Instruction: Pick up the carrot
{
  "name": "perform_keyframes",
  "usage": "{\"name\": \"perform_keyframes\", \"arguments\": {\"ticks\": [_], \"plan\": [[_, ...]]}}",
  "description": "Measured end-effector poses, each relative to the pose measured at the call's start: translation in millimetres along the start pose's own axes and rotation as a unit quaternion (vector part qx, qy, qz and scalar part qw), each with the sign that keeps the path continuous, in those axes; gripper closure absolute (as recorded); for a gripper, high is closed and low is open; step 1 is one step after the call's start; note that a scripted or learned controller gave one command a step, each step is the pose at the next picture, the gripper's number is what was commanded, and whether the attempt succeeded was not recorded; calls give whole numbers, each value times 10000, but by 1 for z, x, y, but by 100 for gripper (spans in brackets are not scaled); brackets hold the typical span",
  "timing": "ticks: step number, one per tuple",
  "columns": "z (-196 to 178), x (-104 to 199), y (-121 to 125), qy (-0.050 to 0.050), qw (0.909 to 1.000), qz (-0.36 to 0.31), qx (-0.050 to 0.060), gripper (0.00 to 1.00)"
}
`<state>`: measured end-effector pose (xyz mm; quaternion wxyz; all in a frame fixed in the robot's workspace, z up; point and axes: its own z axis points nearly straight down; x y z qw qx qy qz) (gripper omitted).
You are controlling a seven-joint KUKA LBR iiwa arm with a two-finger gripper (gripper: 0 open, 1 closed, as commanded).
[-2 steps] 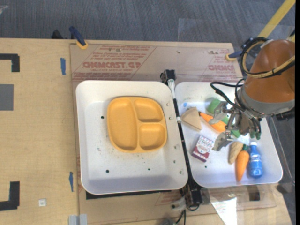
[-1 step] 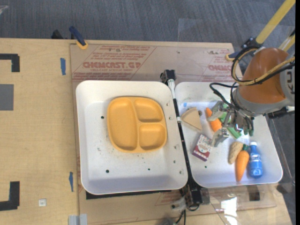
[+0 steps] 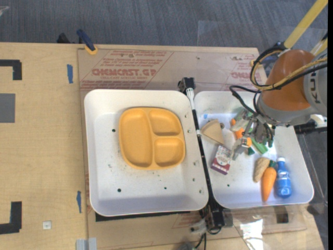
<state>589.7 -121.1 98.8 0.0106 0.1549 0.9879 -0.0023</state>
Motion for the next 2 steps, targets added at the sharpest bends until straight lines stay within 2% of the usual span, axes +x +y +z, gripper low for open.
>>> {"name": "perform_keyframes", "arguments": {"ticks": [1,2], "plan": [[-13,-3,3,-58,10000,-11,-20,100],[-132,35,46,20,9984,560,-35,100]]}}
